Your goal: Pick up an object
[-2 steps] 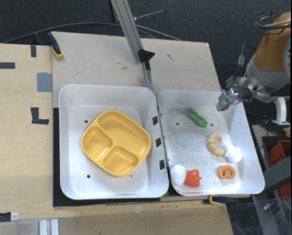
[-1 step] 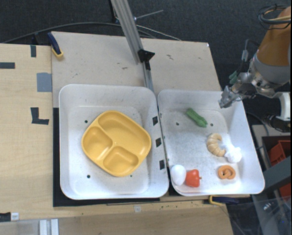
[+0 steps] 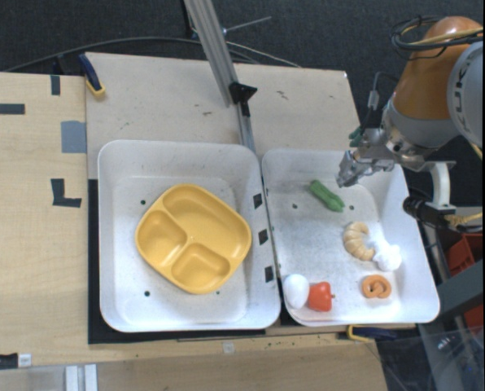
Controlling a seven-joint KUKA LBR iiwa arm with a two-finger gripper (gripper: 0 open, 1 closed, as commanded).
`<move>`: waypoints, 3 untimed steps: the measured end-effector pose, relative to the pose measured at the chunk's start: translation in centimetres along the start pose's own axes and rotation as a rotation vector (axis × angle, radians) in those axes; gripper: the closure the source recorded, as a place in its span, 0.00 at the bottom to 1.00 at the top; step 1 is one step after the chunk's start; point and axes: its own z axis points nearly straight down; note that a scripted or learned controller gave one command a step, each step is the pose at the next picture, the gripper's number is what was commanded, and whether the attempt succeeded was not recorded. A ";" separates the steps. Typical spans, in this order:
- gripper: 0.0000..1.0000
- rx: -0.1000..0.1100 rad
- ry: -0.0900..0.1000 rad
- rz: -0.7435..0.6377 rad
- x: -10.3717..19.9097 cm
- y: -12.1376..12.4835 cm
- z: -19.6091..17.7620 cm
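- We see the tool (image 3: 350, 172) above the right bin (image 3: 413, 300), just beside the green pod (image 3: 326, 195); its opening we cannot tell.
- We judge the pod light, smooth, slippery; grip across its middle.

Wooden bench (image 3: 31, 218), two white bins (image 3: 112, 218) side by side, perhaps touching

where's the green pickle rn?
In the camera view, the green pickle lies in the upper part of the right bin, just below-left of the gripper and above the croissant.
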 end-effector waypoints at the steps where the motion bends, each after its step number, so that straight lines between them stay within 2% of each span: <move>1: 1.00 0.000 0.001 -0.002 6.3 -0.9 0.2; 2: 1.00 -0.001 0.001 -0.002 11.0 -0.4 0.1; 3: 1.00 0.000 0.001 -0.003 16.9 0.0 0.5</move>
